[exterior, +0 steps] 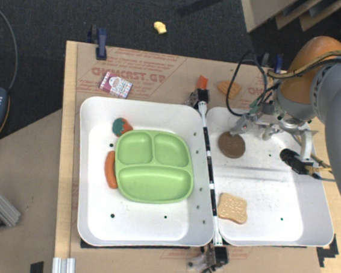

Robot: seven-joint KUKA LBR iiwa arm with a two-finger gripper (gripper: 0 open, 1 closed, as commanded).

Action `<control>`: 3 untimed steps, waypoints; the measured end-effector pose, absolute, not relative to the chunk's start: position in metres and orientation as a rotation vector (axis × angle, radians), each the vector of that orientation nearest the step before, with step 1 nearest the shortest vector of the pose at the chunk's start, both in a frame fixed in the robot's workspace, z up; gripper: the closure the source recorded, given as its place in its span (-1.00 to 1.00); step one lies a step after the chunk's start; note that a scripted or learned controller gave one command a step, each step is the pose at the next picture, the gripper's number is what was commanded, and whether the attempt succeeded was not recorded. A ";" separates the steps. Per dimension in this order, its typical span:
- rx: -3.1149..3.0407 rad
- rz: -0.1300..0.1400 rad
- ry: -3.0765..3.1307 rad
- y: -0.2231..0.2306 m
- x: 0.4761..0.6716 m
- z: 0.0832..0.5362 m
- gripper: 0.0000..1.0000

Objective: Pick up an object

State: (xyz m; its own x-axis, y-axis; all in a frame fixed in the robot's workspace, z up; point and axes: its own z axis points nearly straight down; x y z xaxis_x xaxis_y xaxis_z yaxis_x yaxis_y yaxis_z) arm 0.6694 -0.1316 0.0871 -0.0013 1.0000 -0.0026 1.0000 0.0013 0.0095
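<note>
My gripper (255,129) hangs over the far part of the right bin (285,199), open, with nothing between its fingers. A round brown cookie (232,145) lies just to its left on the bin floor, close to the left fingertip. A tan slice of toast (233,208) rests near the front left corner of the same bin. In the left bin (90,209) a green divided plate (153,165) sits in the middle. An orange carrot-like piece (111,169) lies along the plate's left side, and a small green and red item (122,126) lies at its far left corner.
A black divider rail (206,167) runs between the two bins. On the cardboard behind them lie a pink-and-white packet (115,84), an orange-tipped tool (201,90) and an orange scrap (229,89). A blue clamp (100,42) grips the board's far edge.
</note>
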 end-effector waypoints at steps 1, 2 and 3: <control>2.223 0.003 2.212 -0.204 0.667 0.087 -1.00; 2.223 0.007 2.218 -0.216 0.597 0.088 -1.00; 2.209 0.008 2.228 -0.131 0.647 0.103 -1.00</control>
